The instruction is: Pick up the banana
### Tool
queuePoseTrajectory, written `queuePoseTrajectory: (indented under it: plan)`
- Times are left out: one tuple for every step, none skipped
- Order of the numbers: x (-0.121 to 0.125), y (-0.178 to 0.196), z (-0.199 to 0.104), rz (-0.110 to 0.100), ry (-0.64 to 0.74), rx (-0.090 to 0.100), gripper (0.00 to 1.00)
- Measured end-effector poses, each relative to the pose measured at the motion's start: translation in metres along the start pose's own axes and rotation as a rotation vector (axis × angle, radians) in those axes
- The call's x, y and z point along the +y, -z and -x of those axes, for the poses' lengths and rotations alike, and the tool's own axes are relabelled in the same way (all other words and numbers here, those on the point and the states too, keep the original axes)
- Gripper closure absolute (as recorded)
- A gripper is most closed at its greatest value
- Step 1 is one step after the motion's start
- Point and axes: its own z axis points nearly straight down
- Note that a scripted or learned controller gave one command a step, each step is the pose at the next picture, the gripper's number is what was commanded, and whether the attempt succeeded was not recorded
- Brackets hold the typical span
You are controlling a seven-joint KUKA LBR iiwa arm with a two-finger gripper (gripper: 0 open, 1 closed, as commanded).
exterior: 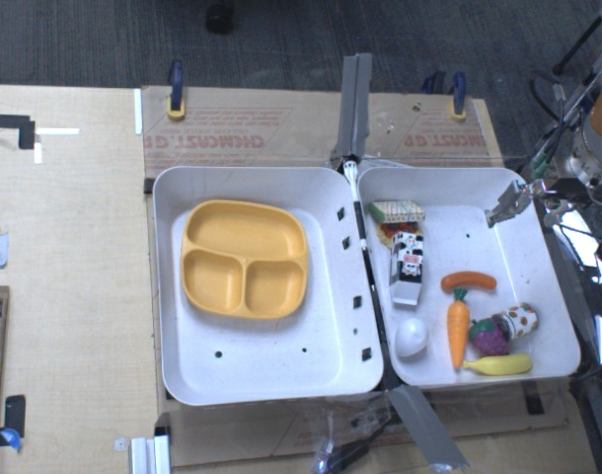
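Observation:
The banana (498,365) is small and yellow and lies flat in the front right corner of the right bin (479,227), next to its front wall. Purple grapes (490,336) and an orange carrot (458,332) sit just behind and to the left of it. My gripper (505,206) hangs over the bin's back right part near the right wall, well behind the banana and apart from every object. Nothing is seen in it.
The right bin also holds a red sausage (469,281), a brown-and-white toy (521,319), a white egg (411,337), a cow-print carton (409,265) and a sandwich (397,213). A yellow divided plate (245,259) lies in the left bin (271,358).

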Motion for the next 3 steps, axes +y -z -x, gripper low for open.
queuePoseTrajectory:
  plan:
    - [-0.043, -0.144, 0.028, 0.001, 0.377, 0.0, 0.0]
    - [-0.088, -0.16, 0.001, 0.002, 0.727, 0.001, 0.0]
    - [-0.087, -0.159, 0.043, 0.004, 0.59, -0.002, 0.0]
